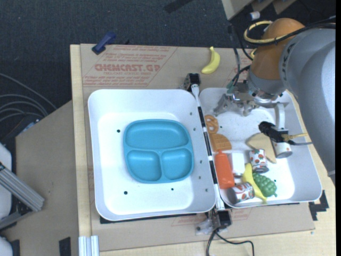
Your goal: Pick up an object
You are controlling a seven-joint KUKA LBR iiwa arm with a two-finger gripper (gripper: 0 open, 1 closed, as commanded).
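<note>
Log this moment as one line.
pincer: over right bin, nothing visibly held | blue tray: left bin | banana: outside bins

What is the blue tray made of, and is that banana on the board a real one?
The blue tray looks like smooth moulded plastic: one even colour, rounded compartments, a soft sheen. The banana is probably a plastic toy, judging by its uniform bright yellow and clean shape, though the view is too small to be certain. It lies on a board that looks like brown cardboard, matte with red print.

Divided tray in left bin; carrot and pretzel in right bin.
</note>
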